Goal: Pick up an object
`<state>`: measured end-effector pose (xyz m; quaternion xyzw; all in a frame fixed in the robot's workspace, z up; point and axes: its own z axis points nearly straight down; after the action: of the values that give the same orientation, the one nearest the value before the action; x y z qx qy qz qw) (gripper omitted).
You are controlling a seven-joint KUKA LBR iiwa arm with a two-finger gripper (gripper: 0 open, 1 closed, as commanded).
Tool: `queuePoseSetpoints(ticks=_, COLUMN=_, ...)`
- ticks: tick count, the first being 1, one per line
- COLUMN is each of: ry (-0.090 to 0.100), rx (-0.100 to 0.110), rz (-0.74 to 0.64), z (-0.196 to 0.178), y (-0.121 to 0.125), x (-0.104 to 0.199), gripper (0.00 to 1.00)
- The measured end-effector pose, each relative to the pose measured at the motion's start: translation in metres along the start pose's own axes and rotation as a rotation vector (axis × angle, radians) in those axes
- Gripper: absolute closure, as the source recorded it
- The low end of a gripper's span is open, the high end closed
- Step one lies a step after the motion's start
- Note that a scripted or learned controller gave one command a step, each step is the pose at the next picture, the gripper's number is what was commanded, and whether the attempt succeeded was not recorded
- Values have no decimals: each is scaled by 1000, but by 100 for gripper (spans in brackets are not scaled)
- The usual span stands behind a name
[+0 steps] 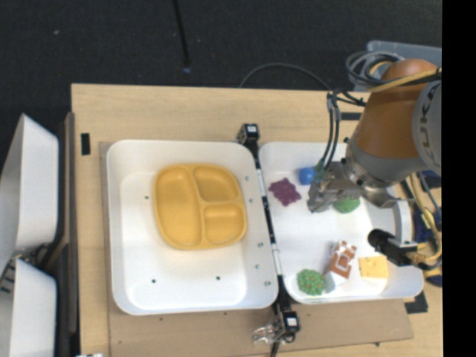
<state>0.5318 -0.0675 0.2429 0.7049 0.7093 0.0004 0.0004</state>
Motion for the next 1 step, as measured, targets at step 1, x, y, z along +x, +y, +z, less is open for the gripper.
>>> queuePoseSetpoints(ticks=1, ry=1, rx=1, rz=-1, z=8, y=-1, x=52, gripper=100)
